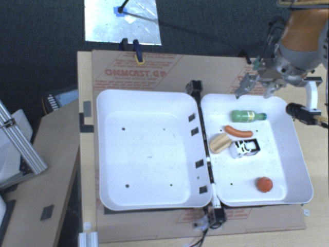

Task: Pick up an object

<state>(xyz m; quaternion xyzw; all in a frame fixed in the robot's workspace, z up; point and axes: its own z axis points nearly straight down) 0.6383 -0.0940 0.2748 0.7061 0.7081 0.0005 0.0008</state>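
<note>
I see the gripper [257, 88] hovering over the right bin's [300, 169] far rim, fingers spread wide with nothing between them. Below it lie a green bottle [248, 116], sausage [239, 132], bread roll [220, 143], black-and-white box [247, 147], and red ball [264, 184]

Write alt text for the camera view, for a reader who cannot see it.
A grey robot arm's open gripper hovers over the far edge of the right bin, holding nothing. That bin holds a green bottle, a hot dog sausage, a bun, a black-and-white object and a small red ball. The left bin adjoins it.
</note>
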